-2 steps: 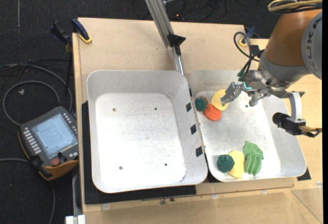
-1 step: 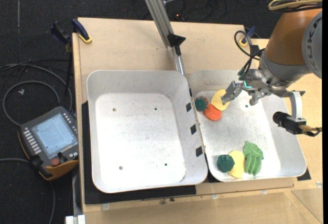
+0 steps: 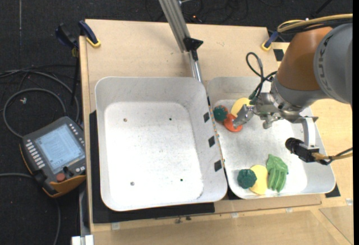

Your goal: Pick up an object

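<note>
The claw [image 3: 242, 118], a metallic grey two-finger unit, sits low over the upper part of the right bin [image 3: 291, 136], reaching in from three o'clock; whether it is wide, narrow or holding anything cannot be told, since the tip merges with the items beneath it. At that tip lies an orange-red rounded object [image 3: 233, 124], smooth and matte, which appears to touch the claw. Just beside it at ten o'clock rests a small dark green rounded piece [image 3: 219, 112], and at one o'clock a pale yellow smooth lump [image 3: 240, 106], partly covered by the wrist hardware. Behind the claw, toward three o'clock, the arm [image 3: 314, 64] widens into a glossy orange band and a smooth grey cylindrical link; a black cable loops at the wrist, and a black cylindrical fitting [image 3: 299, 149] projects at five o'clock from the claw. Farther out, near the six o'clock wall of the right bin, three things lie clustered and touching: a dark green knobbly ball [image 3: 245, 178], a yellow rounded item [image 3: 259, 179], and a bright green ribbed, hand-like shape [image 3: 277, 171]. Both bins are shallow white trays with rounded corners and a faintly speckled floor; the left bin [image 3: 151, 143], at nine o'clock from the claw, overlaps the right bin's rim. The bins rest on a pale wooden bench [image 3: 146, 47], across which a ribbed grey metal rail [image 3: 171, 5] slants in from twelve o'clock. On the dark floor at nine o'clock lies a grey and orange handheld control pendant [image 3: 53, 154].
</note>
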Controlling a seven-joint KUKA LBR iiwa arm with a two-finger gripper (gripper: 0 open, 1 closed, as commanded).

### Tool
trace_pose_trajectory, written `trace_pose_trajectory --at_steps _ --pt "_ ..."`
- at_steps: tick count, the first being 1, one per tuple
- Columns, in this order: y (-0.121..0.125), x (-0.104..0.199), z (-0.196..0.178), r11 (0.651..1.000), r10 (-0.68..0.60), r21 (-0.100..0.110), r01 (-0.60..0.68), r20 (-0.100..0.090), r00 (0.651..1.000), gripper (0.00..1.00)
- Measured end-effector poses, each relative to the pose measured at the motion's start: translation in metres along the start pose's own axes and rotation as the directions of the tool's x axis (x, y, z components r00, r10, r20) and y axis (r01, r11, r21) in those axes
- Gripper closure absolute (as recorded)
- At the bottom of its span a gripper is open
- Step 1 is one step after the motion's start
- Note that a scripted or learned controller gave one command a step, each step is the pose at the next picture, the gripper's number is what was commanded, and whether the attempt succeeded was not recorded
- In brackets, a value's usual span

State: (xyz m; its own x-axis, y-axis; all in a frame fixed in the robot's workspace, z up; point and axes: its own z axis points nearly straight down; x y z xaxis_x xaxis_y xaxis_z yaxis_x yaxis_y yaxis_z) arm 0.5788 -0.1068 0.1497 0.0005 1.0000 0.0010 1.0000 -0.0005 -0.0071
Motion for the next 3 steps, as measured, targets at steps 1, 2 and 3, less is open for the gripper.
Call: trace_pose_trajectory --at_steps 1,2,3 --pt "-0.001 0.001 0.054 1.0 0.0 -0.001 0.0 0.0 1.0 0.0" --pt "0.001 0.0 0.04 1.0 0.001 -0.007 -0.001 0.001 1.0 1.0" --pt "-0.007 0.005 -0.009 1.0 -0.002 -0.011 0.002 0.001 1.0 1.0"
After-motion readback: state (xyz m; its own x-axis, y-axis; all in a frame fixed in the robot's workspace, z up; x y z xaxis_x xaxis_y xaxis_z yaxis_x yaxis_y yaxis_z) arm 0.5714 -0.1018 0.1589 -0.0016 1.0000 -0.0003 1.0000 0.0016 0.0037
